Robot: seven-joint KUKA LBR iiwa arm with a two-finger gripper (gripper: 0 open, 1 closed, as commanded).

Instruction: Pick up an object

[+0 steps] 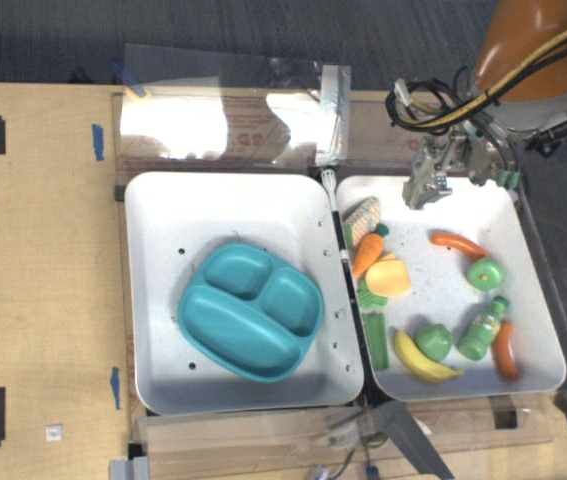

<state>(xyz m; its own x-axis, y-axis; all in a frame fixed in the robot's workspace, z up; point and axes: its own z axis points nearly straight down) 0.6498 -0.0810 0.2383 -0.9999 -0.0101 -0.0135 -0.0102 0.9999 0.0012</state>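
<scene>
Several small toy foods lie in the right bin [533, 268], all below and ahead of my gripper [426, 190], which hangs over the bin's far rim. How my jaws stand I cannot tell; cables and brackets crowd them from this angle, and nothing shows between them.

The nearest piece is the red chilli [455, 241], just below and a little to the right of my jaws, lying apart from its neighbours. I judge it hollow plastic: light, stiff, smooth enough to slip. It is slim, so I would close across its middle, jaws set square to its length.

Further out from me, the green round fruit [485, 274] sits just beyond the chilli; being round and slick, it may squirt out of a pinch. To my left along the bin's dividing wall, an orange carrot [367, 252] and a yellow piece [388, 278] touch one another, with a pale ribbed piece [361, 211] above them; crowded, and close to the wall, they leave poor room for a jaw.

At the bin's near end, well away from me, lie a banana [421, 360], a green pepper-like piece [433, 342], a green bottle [482, 332] and a red sausage shape [505, 351], bunched together.

The left bin [153, 218] holds a teal divided plate [251, 311], too broad and flat for my jaws, I judge.
</scene>
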